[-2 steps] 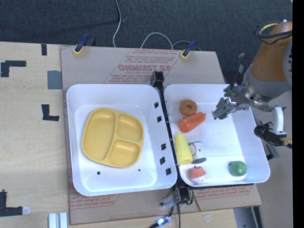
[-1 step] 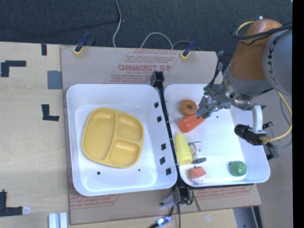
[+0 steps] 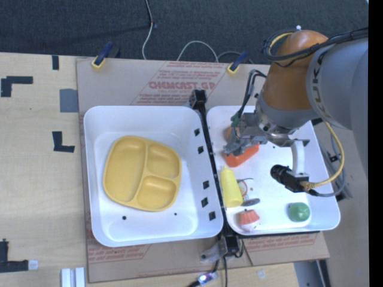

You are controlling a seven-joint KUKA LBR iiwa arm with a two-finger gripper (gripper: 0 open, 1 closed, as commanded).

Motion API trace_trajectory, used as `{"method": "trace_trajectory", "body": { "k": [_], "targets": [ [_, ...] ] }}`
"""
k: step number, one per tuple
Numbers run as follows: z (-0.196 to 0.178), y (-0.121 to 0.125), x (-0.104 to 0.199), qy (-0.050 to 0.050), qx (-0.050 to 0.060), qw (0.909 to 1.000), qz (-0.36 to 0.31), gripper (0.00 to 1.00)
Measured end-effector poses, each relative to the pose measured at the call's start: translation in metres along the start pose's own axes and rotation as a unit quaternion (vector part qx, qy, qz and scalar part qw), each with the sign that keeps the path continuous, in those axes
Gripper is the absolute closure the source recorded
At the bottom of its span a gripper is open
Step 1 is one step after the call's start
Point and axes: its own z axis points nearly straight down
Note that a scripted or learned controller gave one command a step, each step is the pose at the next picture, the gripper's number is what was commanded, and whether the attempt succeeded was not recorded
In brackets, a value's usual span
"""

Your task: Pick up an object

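My gripper (image 3: 239, 141) hangs low over the left part of the right bin (image 3: 320, 220), just above an orange carrot-like piece (image 3: 242, 155). Its fingers touch or straddle the piece's upper end; I cannot tell how they stand. In front of it lies a yellow corn-like object (image 3: 230, 187). A small orange and white item (image 3: 248, 217) sits near the bin's front edge, beside a small grey piece (image 3: 250, 202). A green round object (image 3: 298, 211) rests at the front right.
The left bin (image 3: 96, 124) holds a yellow divided plate (image 3: 142, 173). A black divider (image 3: 206, 154) runs between the bins. A black cable plug (image 3: 287, 177) and white tube (image 3: 298, 156) hang off the arm over the right bin.
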Motion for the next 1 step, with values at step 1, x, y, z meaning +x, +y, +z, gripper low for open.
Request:
{"method": "trace_trajectory", "body": {
  "k": [1],
  "targets": [
    [0.0007,-0.0139,0.0465,0.000,0.000,1.0000,0.000,1.00]
  ]
}}
